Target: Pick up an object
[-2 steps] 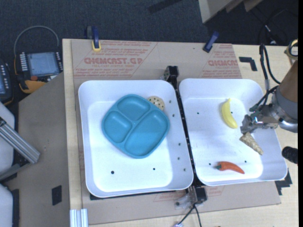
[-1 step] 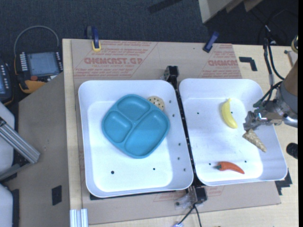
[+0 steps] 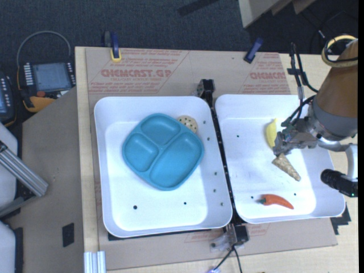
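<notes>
In the right bin (image 3: 244,169) lie a yellow banana-like piece (image 3: 271,132), a tan wedge-shaped piece (image 3: 287,168) and a red chili pepper (image 3: 277,201). My gripper (image 3: 284,144) hangs over the right half of that bin, between the yellow piece and the tan wedge, its dark tips just above the wedge's upper end. Nothing shows between the tips. The arm's orange band (image 3: 341,78) and grey wrist (image 3: 335,121) cover the bin's right side.
The left bin (image 3: 114,192) holds a blue divided plate (image 3: 163,151) with a round cookie (image 3: 187,121) at its upper right edge. A black clamp (image 3: 206,88) sits between the bins at the back. Cardboard (image 3: 170,67) surrounds both bins.
</notes>
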Motion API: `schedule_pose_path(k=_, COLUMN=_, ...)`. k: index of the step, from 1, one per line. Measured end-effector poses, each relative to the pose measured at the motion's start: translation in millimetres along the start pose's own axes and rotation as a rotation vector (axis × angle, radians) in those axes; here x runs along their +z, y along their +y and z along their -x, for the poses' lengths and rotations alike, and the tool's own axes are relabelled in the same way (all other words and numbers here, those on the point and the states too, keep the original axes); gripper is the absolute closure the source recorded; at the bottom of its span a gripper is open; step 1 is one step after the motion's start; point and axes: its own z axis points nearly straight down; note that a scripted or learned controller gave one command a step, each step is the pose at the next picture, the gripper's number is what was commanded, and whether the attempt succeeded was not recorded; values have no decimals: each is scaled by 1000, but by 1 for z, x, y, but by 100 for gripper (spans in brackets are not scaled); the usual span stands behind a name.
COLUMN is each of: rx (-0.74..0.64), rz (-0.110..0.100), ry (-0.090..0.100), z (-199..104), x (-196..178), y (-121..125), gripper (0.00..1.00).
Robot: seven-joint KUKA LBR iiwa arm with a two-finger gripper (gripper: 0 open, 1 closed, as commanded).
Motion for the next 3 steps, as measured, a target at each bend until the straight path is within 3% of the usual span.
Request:
schedule_pose_path(k=2, rx=0, rz=-1, ry=1, z=-93, x=13, y=22, gripper=100)
schedule_pose_path(k=3, rx=-2, rz=3, ry=0, z=-156, x=9, y=28, gripper=100)
